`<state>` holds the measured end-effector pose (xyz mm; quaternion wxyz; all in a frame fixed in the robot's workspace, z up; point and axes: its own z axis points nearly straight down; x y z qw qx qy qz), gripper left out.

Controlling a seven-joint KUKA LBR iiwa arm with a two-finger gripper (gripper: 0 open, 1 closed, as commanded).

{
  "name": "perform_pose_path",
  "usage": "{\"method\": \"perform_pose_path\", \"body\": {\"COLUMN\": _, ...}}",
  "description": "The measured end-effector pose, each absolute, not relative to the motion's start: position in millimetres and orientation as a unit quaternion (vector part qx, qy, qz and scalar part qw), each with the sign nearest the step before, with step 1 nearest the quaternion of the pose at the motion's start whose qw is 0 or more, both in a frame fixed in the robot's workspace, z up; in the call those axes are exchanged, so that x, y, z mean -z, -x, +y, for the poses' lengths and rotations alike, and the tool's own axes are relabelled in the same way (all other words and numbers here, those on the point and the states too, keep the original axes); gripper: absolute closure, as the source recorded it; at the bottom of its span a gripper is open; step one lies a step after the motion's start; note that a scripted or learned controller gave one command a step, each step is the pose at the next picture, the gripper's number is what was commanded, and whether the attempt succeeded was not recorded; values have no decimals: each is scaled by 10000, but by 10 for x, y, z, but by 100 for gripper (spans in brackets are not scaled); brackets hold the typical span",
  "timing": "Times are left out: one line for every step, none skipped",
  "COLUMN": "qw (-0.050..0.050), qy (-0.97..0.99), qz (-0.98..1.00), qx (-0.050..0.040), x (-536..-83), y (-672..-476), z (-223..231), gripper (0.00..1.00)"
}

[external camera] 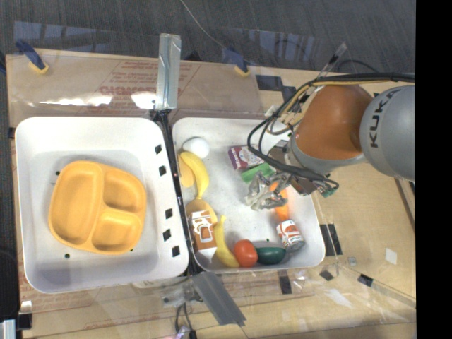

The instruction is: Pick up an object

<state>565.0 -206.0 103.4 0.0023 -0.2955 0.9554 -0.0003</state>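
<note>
Looming closest to the lens, the grey arm with its orange band is reaching in from the right and hanging over the right bin. Its gripper is pointing down into the middle of that bin, metal fingers sitting low among the objects, just beside a small orange piece. Whether those fingers are spread or closed, I cannot tell; cables and the wrist are hiding the gap, and nothing is visibly sitting between them.

Judging by that, the pick is looking unfinished: the arm is down at grasp height, but no object is lifted clear. Closing on something and raising it is what is left.

Candidate objects are all lying in the right bin: a white egg near the top-left corner, a banana below it, a purple-and-green packet just left of the gripper, an orange carton, a second banana, a red tomato, a dark green vegetable and a small can along the bottom edge.

Alongside, the left bin is holding a yellow compartment tray. Both bins are resting on a wooden bench under clear sheeting, with dark carpet running behind.
</note>
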Motion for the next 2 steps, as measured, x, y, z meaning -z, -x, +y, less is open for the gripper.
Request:
{"method": "perform_pose_path", "body": {"qw": 39, "qy": 1237, "qz": 9923, "qx": 13, "x": -2048, "y": -6016, "z": -1760, "gripper": 100}}
{"method": "perform_pose_path", "body": {"qw": 18, "qy": 1236, "qz": 9923, "qx": 5, "x": -2024, "y": -6006, "z": -1760, "gripper": 0}}
